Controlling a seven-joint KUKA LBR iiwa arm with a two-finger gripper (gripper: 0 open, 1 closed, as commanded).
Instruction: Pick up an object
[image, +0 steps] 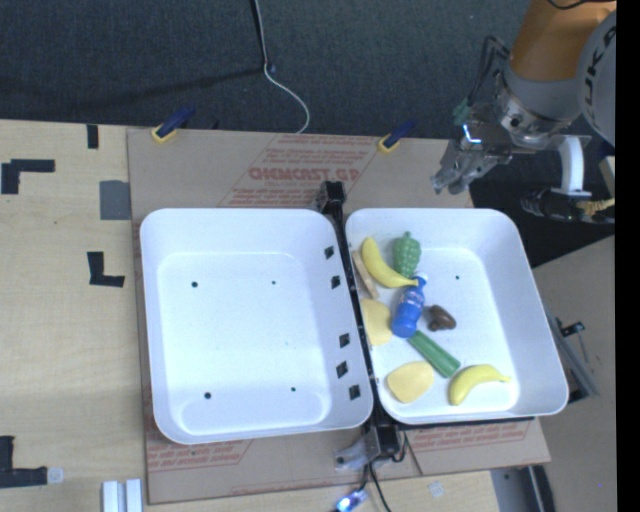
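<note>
Dark blue cloth is hanging behind a wooden bench, where a cardboard sheet (300, 170) is lying under two shallow white bins set side by side. Nothing is sitting in the left bin (160, 300), while the right bin (510, 300) is holding all the toys: a yellow banana (380, 263) touching a green grape-like cluster (406, 252), a blue bottle (408, 311) just beside a small brown lump (440, 319), a green stick (434, 352), a yellow wedge (376, 322) by the divider, a yellow lemon-like piece (410, 381) and a second banana (474, 381) near the front wall. The gripper (452, 172) is hovering beyond the far edge of the right bin, well apart from every toy, with nothing showing between its fingers; whether it is parted or closed I cannot tell. Judging by this, the pick is not yet begun: choosing a toy, descending, grasping and lifting are all remaining.
</note>
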